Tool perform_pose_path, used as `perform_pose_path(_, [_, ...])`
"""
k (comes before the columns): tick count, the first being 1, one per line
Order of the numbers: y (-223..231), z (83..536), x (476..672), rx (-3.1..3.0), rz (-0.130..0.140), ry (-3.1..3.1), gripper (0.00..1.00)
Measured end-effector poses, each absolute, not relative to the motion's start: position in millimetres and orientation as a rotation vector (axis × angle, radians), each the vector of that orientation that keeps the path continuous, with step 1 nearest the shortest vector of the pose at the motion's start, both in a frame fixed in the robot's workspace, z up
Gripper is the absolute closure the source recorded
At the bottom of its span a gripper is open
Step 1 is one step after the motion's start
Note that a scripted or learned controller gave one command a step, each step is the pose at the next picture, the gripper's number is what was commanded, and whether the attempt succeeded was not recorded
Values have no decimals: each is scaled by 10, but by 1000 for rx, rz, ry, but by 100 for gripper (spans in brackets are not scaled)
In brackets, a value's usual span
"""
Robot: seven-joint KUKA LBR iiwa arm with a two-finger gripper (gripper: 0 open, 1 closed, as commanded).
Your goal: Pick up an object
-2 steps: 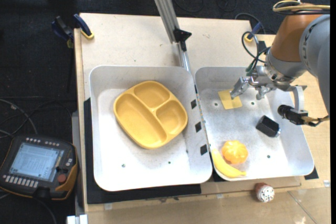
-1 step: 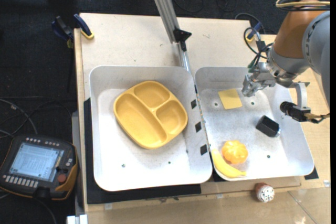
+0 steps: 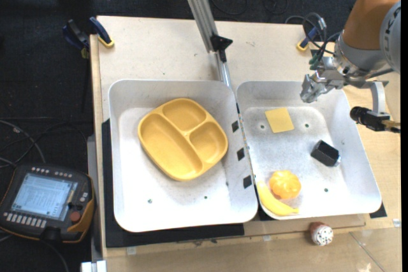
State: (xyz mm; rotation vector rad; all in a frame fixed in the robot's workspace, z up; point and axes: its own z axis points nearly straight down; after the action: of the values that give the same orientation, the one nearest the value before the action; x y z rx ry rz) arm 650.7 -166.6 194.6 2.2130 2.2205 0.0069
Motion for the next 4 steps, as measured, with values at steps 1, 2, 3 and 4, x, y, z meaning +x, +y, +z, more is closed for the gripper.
perform_pose_path(1, [-1602, 2410, 6564, 2213, 6, 2222, 100])
perform_pose_path(2, [-1599, 2569, 6573, 2216, 3, 2222, 100])
perform_pose_path(3, [-1027, 2575, 6335, 2215, 0, 2231, 100])
perform_pose_path(4, [-611, 2615, 6103, 2215, 1, 2230, 100])
